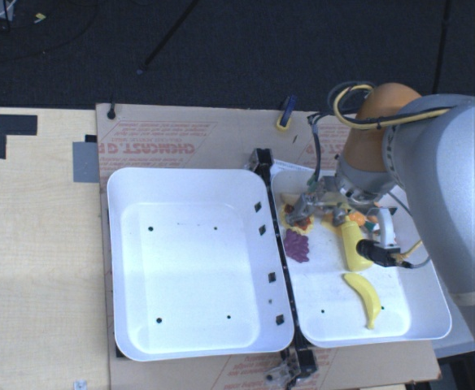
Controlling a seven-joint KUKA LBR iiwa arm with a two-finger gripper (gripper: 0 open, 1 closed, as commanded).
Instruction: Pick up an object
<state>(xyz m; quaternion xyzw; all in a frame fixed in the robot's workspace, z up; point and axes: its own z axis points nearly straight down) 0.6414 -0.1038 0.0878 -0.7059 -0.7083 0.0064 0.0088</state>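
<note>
Cardboard sheeting [180, 136] under both bins carries red printed lettering, upside down and unreadable. Left bin [132, 218]: bare white floor. Right bin [420, 315]: curved yellow banana [366, 297] near the front, purple grape cluster [296, 245] beside the divider, yellow bottle [353, 247]. Gripper [319, 204] is low over the bin's rear clutter; its opening cannot be determined.

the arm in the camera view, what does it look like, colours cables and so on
The arm is bulky, rounded and light grey, with an orange band above the wrist. Yellow and dark cables loop beside that band. The gripper below is small, grey metal, with a black part on a cable beside it.
</note>
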